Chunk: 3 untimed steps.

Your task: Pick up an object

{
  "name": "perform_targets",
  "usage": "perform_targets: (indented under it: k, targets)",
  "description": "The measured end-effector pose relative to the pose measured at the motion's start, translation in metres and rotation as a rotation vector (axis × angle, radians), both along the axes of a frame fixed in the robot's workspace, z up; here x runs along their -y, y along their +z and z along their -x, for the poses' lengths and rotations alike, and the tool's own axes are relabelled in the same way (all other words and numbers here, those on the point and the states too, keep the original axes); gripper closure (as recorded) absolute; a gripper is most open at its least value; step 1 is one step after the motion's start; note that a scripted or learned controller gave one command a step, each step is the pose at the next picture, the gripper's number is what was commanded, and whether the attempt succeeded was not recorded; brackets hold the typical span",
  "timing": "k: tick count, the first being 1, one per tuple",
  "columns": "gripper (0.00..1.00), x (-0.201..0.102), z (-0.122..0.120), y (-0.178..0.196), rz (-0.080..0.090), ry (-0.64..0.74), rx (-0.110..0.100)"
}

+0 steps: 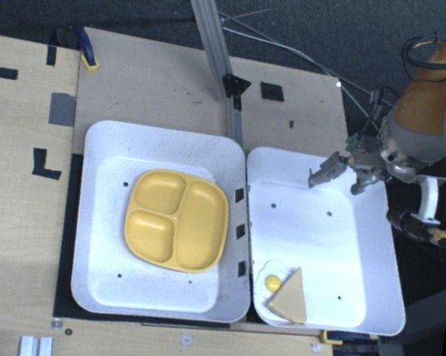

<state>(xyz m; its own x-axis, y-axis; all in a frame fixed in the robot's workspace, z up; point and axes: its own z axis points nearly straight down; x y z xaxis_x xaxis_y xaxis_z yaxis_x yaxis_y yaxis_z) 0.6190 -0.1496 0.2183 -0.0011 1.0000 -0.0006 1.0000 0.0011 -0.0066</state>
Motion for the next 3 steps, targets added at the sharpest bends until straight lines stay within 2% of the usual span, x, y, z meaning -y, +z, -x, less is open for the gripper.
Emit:
perform_targets:
  k: [2,3]
  targets:
    - [0.0,0.002,-0.002,-0.126,0.0,0.002,0.002]
    - [1.0,0.002,-0.003,-0.113,0.0,0.002,0.004]
